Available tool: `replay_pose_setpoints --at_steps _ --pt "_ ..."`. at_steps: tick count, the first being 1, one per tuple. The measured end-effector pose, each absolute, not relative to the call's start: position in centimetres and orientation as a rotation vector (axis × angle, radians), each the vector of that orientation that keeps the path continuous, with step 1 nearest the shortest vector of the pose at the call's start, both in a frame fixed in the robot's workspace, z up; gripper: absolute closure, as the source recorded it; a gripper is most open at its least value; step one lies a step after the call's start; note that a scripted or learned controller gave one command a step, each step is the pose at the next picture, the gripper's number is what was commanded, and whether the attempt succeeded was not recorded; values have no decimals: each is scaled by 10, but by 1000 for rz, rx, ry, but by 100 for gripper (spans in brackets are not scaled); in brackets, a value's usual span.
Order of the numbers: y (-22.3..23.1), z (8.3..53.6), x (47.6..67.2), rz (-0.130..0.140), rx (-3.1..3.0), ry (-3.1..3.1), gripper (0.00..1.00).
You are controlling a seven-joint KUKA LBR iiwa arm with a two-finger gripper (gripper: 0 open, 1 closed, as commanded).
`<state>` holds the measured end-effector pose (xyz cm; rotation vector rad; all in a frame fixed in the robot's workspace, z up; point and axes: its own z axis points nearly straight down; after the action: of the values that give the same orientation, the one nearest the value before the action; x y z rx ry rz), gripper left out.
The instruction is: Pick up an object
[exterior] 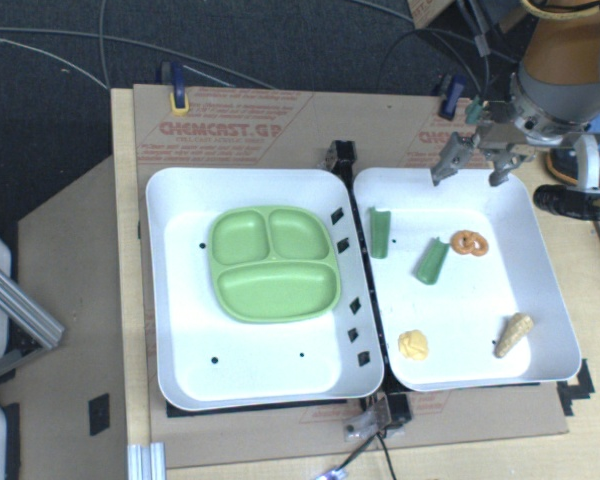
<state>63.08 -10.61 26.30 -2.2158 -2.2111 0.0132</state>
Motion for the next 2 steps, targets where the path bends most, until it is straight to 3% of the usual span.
replay_pose_setpoints --at_steps 1,2 --pt "-106 270 633 1 -2220 -2221 0" --pt "-106 228 631 5 -2218 -2218 0"
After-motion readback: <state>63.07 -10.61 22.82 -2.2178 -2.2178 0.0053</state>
